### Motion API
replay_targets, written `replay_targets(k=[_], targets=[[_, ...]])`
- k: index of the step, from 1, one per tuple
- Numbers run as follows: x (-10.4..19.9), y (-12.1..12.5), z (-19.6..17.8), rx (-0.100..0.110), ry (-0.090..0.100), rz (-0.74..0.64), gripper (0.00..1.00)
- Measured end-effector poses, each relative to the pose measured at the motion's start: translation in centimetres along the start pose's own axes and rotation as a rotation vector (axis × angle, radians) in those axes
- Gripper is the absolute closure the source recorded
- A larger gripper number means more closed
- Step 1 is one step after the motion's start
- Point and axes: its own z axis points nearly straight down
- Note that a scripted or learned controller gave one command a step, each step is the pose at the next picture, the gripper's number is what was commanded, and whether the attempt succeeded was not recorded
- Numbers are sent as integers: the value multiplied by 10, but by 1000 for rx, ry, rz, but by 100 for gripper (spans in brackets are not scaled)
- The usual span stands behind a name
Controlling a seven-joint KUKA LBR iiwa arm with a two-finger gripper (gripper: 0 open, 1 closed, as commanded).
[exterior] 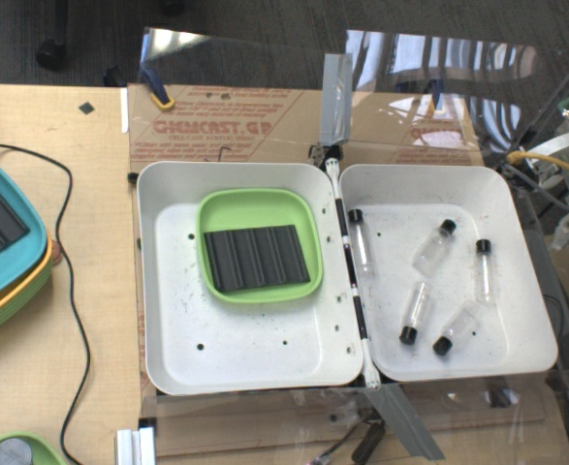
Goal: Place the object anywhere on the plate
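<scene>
Two white bins sit side by side on the counter [51, 376], mid-frame. In the left bin [168, 347] lies a green plate [216, 216], square with rounded corners, a dark ribbed mat [257, 258] flat on it. Over in the right bin [517, 347], clear tubes with black caps are scattered loose: one along the left wall [359, 240], one up top [435, 245], one toward the right [484, 269], and two low down [414, 310] [458, 329]. All tubes lie well apart from the plate. At the left edge, stacked teal trays [3, 240] and a black cable [71, 289].
</scene>
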Motion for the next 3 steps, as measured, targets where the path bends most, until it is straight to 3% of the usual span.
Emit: replay_targets(k=[3], targets=[[-12, -2, -1, 0, 0, 1, 0]])
